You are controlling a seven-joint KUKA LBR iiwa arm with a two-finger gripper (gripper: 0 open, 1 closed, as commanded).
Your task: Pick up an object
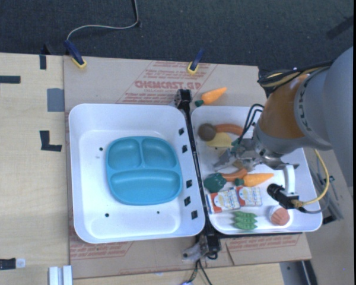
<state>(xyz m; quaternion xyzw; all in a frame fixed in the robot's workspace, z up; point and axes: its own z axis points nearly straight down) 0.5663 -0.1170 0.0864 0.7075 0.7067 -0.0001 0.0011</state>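
Down in the right-hand bin (pixel 311 218), the end effector (pixel 238 154) sits low among a cluttered heap of toy food, and whether it is released or clenched I cannot tell, since the metal tip is tangled visually with the items under it. Nothing is visibly gripped. The nearest candidate is the orange carrot (pixel 258 179), which lies just below and slightly to the camera's right of the tip; its long axis runs roughly left to right across the bin, tapering toward the right. A second, thinner orange piece (pixel 235 174) lies just beside it on the left, almost under the tip, so a descent risks catching both. Above the tip sit a brown rounded piece (pixel 207 131), a yellow piece (pixel 221 139) and an orange-red sausage shape (pixel 228 127), all smooth, moulded plastic by the look of them. Lower down lie a dark green lump (pixel 214 181), a flat printed packet (pixel 234 199), a ribbed green item (pixel 245 220) and a round pinkish slice (pixel 279 217). The left bin (pixel 83 159) holds a blue divided plate (pixel 145 170), glossy and shallow. Another carrot (pixel 212 94) rests outside on the cardboard-covered table (pixel 107 79), well apart from the arm.
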